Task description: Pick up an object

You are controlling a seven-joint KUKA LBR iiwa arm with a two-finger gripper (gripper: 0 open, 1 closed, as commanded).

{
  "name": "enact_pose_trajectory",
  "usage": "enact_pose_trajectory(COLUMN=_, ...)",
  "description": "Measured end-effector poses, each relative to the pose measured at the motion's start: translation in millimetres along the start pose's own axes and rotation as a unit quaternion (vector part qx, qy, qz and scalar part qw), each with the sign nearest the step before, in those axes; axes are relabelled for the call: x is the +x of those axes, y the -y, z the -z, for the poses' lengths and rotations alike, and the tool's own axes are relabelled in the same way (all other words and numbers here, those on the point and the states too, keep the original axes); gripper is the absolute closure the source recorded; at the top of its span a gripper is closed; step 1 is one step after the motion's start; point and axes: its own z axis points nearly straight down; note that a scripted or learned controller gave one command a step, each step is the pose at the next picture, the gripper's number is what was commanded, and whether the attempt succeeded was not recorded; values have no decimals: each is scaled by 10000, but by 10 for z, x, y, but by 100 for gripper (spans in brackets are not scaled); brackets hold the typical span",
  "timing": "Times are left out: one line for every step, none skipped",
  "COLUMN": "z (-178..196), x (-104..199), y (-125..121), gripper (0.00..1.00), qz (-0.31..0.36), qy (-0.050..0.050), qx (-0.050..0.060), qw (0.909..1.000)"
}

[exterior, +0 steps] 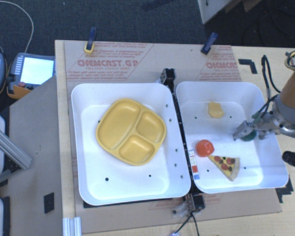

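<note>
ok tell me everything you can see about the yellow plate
The yellow plate is a rounded-square tray that looks like plastic, split by raised ridges into three sections: one long one on its left side and two smaller ones on its right. It lies flat and right side up, turned at an angle, on the floor of the left bin. Its sections hold nothing.

**2 white bins, 4 objects**

A yellow divided plate is lying in the left bin. In the right bin, the gripper is hovering above a tomato, pizza slice and yellow chunk.
</note>
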Motion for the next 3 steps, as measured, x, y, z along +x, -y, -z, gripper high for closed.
enact_pose_trajectory(z=131, x=-8, y=-11, gripper=100, qz=1, qy=16, qx=-31, qw=10000)
enact_pose_trajectory(z=737, x=50, y=-23, gripper=100, qz=7, qy=23, qx=-44, qw=10000)
enact_pose_trajectory(z=1261, x=48, y=-31, gripper=100, qz=6, qy=26, qx=-49, qw=10000)
